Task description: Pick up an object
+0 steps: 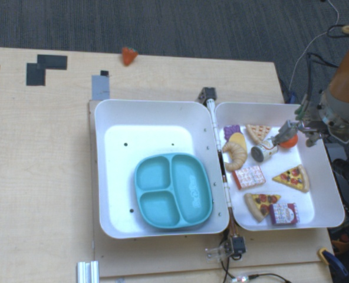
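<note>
The gripper [285, 135] is reaching in from the right over the far part of the right bin [333, 187], and its fingers are closing on a small orange-red piece [289, 140]; the piece is sitting between the fingertips, so it looks gripped, though I cannot tell whether it is lifted off the floor yet. Just left of it a grey round thing [257, 154] is lying on the bin floor, close to the fingertips but apart from them.

The other toy foods are lying scattered in the same bin: a waffle [258, 134] at the far side, a croissant [235, 153] by the left wall with a purple piece [231, 131] beyond it, a cracker [249, 176] in the middle, one pizza slice [293, 178] to the right and another [260, 204] near, beside a wrapped packet [283, 214]. The left bin [121, 122] is holding a blue divided plate [173, 190].

The orange piece is probably hard, light moulded plastic: stiff, not fragile, but smooth and small, so it is likely to slip or pop out of a shallow pinch. Taking it across its widest part, with the fingers low and centred, is the safer hold. The flat slices and cracker would be harder, offering only thin edges.
</note>
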Action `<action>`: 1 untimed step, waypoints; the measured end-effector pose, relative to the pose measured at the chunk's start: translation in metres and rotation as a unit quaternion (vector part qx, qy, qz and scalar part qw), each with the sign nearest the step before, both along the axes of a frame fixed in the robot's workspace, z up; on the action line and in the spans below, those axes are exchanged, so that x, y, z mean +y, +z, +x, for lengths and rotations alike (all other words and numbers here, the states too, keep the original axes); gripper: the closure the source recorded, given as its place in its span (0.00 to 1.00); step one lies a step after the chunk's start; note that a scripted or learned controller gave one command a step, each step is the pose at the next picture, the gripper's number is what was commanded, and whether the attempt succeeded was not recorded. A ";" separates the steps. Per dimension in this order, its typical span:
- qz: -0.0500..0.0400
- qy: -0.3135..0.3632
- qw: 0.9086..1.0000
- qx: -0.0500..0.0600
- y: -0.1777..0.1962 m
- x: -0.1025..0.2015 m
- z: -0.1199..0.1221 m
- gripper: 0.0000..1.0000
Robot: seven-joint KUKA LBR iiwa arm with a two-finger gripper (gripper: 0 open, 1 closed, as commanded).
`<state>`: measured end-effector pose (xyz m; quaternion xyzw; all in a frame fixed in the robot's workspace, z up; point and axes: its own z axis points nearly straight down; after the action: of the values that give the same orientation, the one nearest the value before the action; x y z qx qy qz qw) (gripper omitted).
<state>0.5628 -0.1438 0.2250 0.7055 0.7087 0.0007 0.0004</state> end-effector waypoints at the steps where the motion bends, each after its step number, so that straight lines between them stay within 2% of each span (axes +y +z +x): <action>1: -0.001 -0.001 1.000 -0.003 -0.138 0.016 -0.008 0.00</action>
<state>0.5546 -0.1280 0.0869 0.7063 0.7079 0.0022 0.0028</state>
